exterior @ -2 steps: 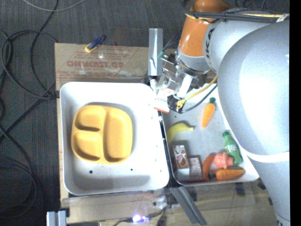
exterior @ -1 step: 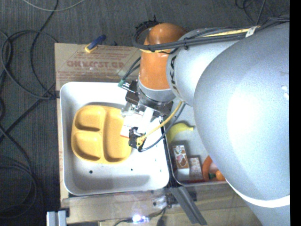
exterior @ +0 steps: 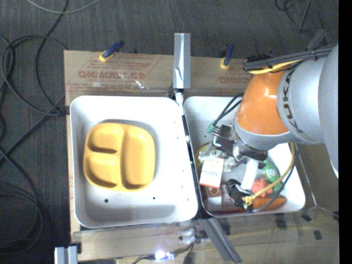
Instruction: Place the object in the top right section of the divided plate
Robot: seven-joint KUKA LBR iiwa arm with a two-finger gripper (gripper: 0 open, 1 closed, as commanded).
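A yellow divided plate (exterior: 119, 155) lies in the left white bin (exterior: 88, 106), with two small sections on its left and one long section on its right. My gripper (exterior: 231, 159) reaches down into the right bin (exterior: 201, 114), under the grey arm and its orange band (exterior: 265, 108). It hovers over a heap of small objects: a white and orange carton (exterior: 211, 173), a green item (exterior: 270, 172), and orange carrot-like pieces (exterior: 268, 203). The wrist hides much of the heap.
A metal divider bar (exterior: 181, 65) stands between the bins at the back. Blue and yellow clamps (exterior: 111, 50) hold the cardboard backing. Black cables run across the floor on the left and top.
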